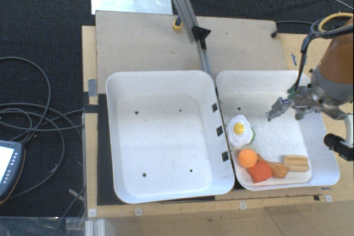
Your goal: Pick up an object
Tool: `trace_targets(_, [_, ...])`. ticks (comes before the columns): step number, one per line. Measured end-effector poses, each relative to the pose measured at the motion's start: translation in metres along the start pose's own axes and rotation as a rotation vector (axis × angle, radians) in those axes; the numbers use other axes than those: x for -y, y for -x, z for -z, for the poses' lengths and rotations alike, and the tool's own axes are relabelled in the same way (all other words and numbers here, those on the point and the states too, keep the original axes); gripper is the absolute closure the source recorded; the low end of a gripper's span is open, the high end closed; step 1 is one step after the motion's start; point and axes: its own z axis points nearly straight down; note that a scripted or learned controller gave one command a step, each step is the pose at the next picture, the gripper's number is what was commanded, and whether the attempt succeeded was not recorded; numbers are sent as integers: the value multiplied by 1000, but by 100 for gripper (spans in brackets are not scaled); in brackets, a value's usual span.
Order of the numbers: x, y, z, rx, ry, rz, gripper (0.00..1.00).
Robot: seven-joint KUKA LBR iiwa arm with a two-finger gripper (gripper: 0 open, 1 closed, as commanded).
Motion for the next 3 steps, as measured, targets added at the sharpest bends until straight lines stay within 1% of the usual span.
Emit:
trace_targets(1, [0,0,0,0,1,-1,0])
trace_targets(2, [6,-2,-44,0,-4,-3,0])
trace_targets(3, [16,-5,-99,-1,-6,-4,0])
